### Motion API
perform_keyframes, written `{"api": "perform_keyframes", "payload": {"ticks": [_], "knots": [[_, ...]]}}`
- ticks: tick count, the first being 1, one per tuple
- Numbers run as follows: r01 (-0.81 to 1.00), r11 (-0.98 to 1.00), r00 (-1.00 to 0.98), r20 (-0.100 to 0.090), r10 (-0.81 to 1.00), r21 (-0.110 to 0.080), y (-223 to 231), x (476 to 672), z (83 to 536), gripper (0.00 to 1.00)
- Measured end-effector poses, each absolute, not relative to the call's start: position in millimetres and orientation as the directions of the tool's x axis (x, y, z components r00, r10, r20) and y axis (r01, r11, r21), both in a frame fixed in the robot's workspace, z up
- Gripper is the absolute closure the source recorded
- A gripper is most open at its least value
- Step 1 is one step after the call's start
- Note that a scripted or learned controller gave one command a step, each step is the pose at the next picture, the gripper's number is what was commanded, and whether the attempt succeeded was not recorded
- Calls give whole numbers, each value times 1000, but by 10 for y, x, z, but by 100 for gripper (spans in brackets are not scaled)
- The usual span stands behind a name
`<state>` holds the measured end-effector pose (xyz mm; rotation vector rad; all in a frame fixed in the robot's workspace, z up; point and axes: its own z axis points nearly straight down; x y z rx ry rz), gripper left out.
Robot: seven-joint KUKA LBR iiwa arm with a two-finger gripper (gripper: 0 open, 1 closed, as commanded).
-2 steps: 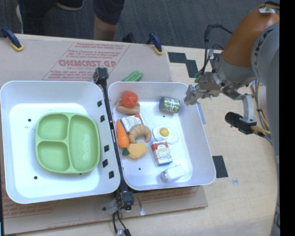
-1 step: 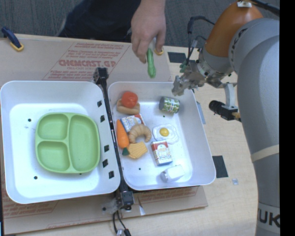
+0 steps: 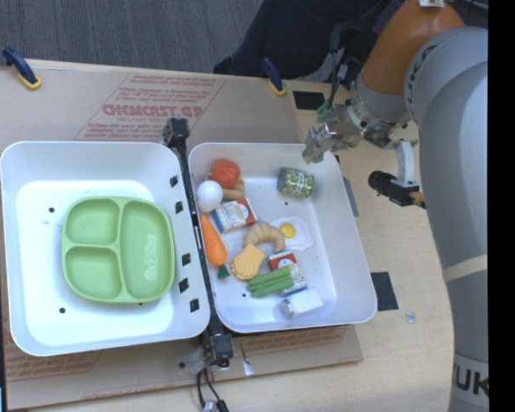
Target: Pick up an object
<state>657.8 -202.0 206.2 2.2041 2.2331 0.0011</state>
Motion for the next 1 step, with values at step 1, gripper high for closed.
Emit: {"api": "perform_keyframes", "payload": {"ticks": [1], "knots": [[1000, 5, -5, 1, 1000, -4, -1489, 5599, 1950, 100]]}}
